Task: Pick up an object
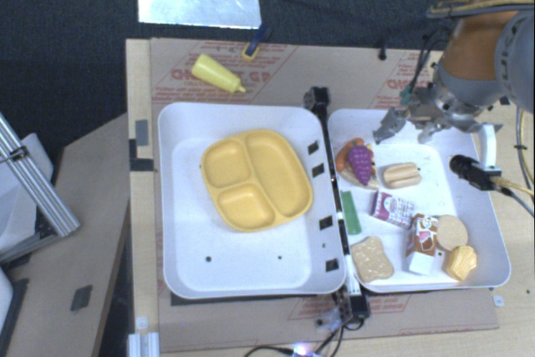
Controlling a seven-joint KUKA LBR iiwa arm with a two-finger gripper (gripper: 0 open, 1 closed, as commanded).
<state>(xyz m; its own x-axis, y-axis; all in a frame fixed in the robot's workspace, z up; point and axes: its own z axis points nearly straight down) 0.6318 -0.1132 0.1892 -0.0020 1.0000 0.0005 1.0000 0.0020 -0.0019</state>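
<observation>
The right bin (481, 205) holds several toy foods: purple grapes (360, 162), a hot dog bun (401, 175), a maroon packet (391, 208), a green bar (351, 214), a toast slice (372, 258), a small carton (422, 244), a round cookie (452, 232) and a yellow piece (461, 262). My gripper (410, 130) hangs over the bin's far edge, just beyond the grapes and the hot dog bun. It is open, with its fingers spread and nothing between them.
The left bin (184, 255) carries a yellow compartment plate (255, 178). A yellow mustard bottle (217, 73) lies on the bench behind the left bin. A black divider with clips (330, 180) separates the bins. A black cable fitting (471, 170) hangs beside the wrist.
</observation>
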